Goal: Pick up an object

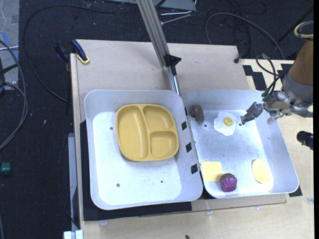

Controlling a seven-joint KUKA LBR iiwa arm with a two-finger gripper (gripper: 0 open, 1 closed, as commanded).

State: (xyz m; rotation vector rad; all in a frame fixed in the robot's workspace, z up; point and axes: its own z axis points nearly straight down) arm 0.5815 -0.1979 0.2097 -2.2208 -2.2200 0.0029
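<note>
Nearest the camera, the front edge of the bench (249,218) shows as a pale strip below both bins. Two white bins sit side by side on it, the left bin (104,183) overlapping the rim of the right bin (279,153) along the middle seam.

Along the near wall of the right bin lie three things in a row: one yellow square block (211,171) just beside the seam, one purple ridged piece (228,182) touching or almost touching the block's near right corner, and one pale yellow oval piece (261,171) toward the right wall. Between the purple piece and the oval there is bare floor, and a broad bare patch runs through the middle of this bin.

In the left bin there is one yellow tray (147,132) with three compartments, lying slightly tilted in the upper half; the near half of that bin's floor is open.

Farther back in the right bin are one toy fried egg (226,123), white with a yellow yolk, and one brown rounded piece (197,112) close to the seam, with a gap between the two. The claw (250,113) reaches in from the right and hangs just beside the egg's right edge, near the far right part of the bin; its dark fingers are too small and blurred for me to tell how wide they stand, and nothing can be seen between them.

Beyond the bins the bench top is bare wood, with one metal pole (154,29) rising from its far middle.
</note>
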